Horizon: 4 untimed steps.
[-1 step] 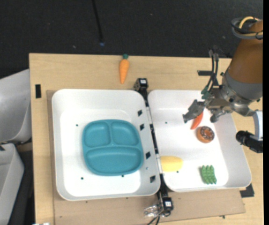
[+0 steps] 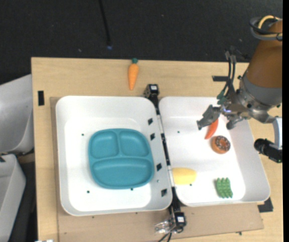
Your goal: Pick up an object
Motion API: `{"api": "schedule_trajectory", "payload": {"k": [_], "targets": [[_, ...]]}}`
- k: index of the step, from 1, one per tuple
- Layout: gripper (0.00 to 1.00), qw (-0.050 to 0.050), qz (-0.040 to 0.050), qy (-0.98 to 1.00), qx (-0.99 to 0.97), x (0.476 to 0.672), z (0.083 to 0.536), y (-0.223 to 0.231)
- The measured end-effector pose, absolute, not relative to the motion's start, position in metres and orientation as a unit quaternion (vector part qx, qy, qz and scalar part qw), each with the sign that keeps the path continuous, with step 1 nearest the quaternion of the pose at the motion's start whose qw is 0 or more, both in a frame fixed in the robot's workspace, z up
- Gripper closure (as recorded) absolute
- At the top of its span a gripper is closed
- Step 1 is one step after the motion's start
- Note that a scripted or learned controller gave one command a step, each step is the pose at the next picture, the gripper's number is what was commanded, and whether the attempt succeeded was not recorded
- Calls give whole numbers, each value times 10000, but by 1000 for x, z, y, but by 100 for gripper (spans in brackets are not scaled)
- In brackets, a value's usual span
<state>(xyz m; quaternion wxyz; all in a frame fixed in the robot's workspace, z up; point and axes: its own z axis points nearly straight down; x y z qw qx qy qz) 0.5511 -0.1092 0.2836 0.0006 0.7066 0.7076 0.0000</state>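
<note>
Green toy [image 2: 224, 187] and yellow piece [image 2: 184, 175] lie below the hand [image 2: 219, 118]; a red piece [image 2: 211, 129] sits just beneath it, a round donut [image 2: 220, 143] close by. Whether the hand is clenched, I cannot tell.

Teal plate [image 2: 120, 158], orange carrot [image 2: 133, 75], yellow lemon [image 2: 184, 176], green toy [image 2: 224, 187], white bins [image 2: 64, 135], red-orange pepper [image 2: 212, 129]

The arm [image 2: 265, 59] is a thick rounded column, orange along its upper part and grey below toward the wrist. Thin dark cables and small black brackets stand off its left side. At the wrist sits a grey metal housing, and from it juts the dark grey pincer [image 2: 220, 116].
</note>
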Motion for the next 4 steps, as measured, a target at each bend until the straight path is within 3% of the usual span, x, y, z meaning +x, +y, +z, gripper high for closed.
{"api": "schedule_trajectory", "payload": {"k": [3, 4], "targets": [[0, -8, -15, 7061, 7081, 567, 126, -126], [100, 17, 8, 7042, 7100, 568, 140, -126]]}}
